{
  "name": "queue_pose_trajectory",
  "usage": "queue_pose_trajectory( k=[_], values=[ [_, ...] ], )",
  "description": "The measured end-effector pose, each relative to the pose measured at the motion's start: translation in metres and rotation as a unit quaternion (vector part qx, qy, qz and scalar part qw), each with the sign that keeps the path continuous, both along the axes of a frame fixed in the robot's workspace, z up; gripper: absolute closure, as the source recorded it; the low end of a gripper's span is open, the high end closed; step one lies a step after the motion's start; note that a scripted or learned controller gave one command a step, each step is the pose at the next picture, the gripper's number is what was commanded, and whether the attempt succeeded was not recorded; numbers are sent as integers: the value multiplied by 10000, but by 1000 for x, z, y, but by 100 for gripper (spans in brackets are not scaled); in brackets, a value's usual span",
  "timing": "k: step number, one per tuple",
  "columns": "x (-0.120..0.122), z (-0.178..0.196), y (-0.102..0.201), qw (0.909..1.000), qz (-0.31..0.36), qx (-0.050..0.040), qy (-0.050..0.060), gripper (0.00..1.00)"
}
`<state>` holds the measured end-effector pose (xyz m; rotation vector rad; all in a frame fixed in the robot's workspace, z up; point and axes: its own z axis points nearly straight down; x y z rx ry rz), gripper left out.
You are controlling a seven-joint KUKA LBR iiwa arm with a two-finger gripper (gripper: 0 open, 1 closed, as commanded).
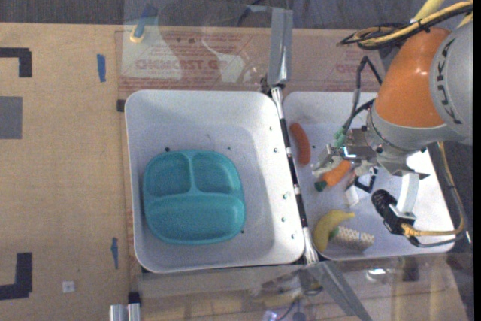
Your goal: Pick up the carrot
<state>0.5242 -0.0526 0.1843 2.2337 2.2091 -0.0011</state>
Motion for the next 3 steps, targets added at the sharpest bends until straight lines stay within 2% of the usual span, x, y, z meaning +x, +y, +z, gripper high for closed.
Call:
queue_pose_trajectory(
  k=[1, 2, 3],
  values=[
    [-43, -1, 8, 9949, -1004, 7, 21, 0],
    [-45, 0, 14, 9981, -609, 5, 15, 0],
    [-7, -97, -39, 9909, -1347, 13, -33, 0]
  ],
)
